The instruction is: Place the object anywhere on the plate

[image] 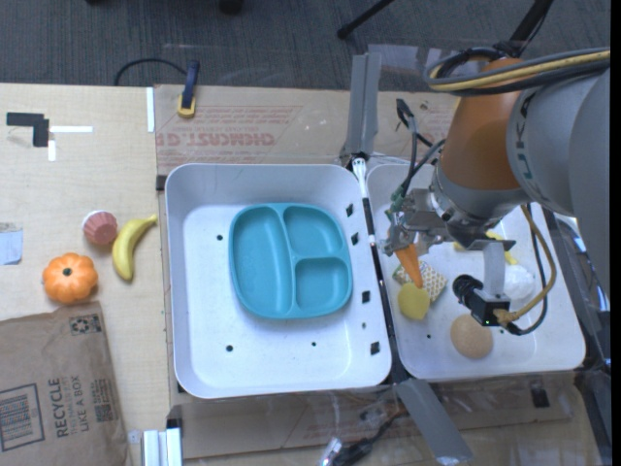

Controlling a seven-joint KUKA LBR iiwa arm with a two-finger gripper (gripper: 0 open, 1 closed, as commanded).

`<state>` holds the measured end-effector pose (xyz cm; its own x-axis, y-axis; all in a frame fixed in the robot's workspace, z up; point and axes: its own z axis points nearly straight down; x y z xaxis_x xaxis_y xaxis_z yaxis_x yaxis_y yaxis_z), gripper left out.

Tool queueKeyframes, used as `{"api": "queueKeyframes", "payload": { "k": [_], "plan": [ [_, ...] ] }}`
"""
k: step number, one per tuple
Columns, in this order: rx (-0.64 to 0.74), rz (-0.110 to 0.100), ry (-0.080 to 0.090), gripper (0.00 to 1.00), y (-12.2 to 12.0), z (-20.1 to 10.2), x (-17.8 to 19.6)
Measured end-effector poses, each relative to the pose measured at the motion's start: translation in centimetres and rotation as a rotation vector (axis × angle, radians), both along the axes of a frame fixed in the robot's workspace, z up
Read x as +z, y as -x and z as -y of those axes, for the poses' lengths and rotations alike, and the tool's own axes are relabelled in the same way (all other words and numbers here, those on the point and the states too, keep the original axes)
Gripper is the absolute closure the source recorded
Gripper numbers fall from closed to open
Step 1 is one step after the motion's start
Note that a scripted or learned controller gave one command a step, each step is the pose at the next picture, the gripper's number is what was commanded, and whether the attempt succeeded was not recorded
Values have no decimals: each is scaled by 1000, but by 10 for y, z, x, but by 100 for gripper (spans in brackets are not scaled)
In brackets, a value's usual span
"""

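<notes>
Orange carrot (410, 263) is sitting between the claw (406, 245) fingers; lifting straight, then carrying left over the teal plate (290, 260)

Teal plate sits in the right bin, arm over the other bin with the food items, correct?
Not quite. The camera view shows the teal plate in the left bin. The arm is over the right bin, where the food items lie.

Lighting: bright, even, overhead, with soft shadows. Mild glare showed on the white bins (184, 260). Focus was slightly soft; arm (543, 124) near the lens blurred.
</notes>
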<state>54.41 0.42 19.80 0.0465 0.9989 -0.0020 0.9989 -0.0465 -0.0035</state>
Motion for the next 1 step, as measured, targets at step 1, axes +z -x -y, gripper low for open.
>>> {"api": "queueKeyframes", "payload": {
  "k": [1],
  "plan": [
    [-70,0,1,100,-19,-88,-8]
  ]
}}
